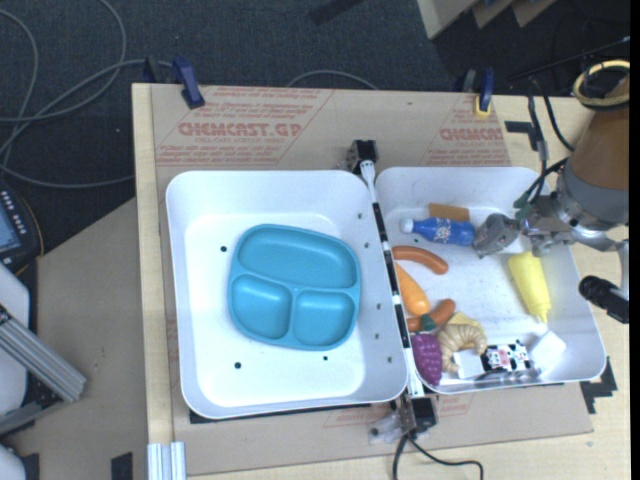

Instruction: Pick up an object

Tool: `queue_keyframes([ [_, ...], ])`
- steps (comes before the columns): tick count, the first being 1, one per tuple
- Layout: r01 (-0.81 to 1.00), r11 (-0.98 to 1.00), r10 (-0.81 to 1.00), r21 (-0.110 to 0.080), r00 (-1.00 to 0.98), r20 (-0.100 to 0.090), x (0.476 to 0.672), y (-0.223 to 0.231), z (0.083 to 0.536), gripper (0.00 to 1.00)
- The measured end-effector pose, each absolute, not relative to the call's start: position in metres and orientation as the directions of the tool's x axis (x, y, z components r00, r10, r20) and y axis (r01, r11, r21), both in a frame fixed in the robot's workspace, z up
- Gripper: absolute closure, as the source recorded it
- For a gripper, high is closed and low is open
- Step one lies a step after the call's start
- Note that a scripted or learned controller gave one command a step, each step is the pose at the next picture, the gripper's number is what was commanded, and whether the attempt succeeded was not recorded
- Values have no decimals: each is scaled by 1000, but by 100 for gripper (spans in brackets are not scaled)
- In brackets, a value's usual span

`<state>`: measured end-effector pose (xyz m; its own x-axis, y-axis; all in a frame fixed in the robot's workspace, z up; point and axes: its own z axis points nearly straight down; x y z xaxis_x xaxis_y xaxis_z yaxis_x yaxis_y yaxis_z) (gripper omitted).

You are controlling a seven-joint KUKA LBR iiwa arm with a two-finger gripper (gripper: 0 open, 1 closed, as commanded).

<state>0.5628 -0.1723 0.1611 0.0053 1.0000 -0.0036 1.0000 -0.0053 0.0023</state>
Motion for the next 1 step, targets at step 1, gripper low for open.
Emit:
queue_keyframes([
  [1,1000,2,1000,23,-2,-6,630,-125,120,0],
])
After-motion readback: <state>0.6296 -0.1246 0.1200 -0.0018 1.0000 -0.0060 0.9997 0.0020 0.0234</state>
